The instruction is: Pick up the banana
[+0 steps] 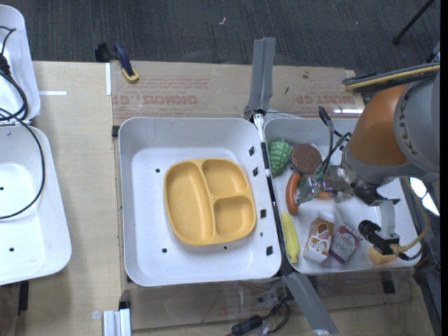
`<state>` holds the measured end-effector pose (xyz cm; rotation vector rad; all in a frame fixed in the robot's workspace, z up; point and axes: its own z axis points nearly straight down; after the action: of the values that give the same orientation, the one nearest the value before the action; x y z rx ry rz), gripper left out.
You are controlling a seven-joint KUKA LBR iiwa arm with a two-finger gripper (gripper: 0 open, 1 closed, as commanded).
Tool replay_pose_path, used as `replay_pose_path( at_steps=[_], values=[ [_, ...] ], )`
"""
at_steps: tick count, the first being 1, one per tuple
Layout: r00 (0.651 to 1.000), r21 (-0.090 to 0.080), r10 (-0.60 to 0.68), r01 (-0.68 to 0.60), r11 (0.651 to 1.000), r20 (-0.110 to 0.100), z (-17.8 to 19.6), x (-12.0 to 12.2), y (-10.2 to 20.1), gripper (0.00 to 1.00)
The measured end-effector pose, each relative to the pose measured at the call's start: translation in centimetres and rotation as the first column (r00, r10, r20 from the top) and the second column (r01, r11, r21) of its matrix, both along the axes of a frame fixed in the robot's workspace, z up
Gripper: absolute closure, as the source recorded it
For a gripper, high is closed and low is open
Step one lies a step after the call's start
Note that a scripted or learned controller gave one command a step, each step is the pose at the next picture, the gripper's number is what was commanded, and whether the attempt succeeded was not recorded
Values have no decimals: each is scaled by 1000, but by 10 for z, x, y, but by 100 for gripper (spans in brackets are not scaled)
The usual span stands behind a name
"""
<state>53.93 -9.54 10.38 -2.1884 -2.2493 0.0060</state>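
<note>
The banana (289, 237) is a slim yellow piece lying lengthwise along the left wall of the right bin (364, 268), near its front corner. My gripper (308, 190) hangs low over the middle of that bin, a short way behind and to the right of the banana. It sits right beside a red-orange sausage (293, 190). Nothing shows as held. The grey arm with its orange band (378, 128) covers the bin's right side.
Around the gripper in the right bin are a green bumpy fruit (280, 156), a brown round patty (306, 158) and two small cartons (318, 241) (344, 245). A yellow divided plate (209, 201) lies in the left bin (140, 187).
</note>
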Motion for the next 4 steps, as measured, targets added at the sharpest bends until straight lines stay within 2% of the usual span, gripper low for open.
replay_pose_path(
  at_steps=[1, 2, 3, 4],
  values=[
    [999, -1, -33, 33, 999, -1, 84, -61, 67, 0],
    [1000, -2, -10, 10, 1000, 0, 85, -61, 116, 0],
    [998, -1, 67, -67, 998, -1, 85, -60, 30, 0],
    [928, -4, -374, 374, 928, 0, 84, -61, 52, 0]
  ],
)
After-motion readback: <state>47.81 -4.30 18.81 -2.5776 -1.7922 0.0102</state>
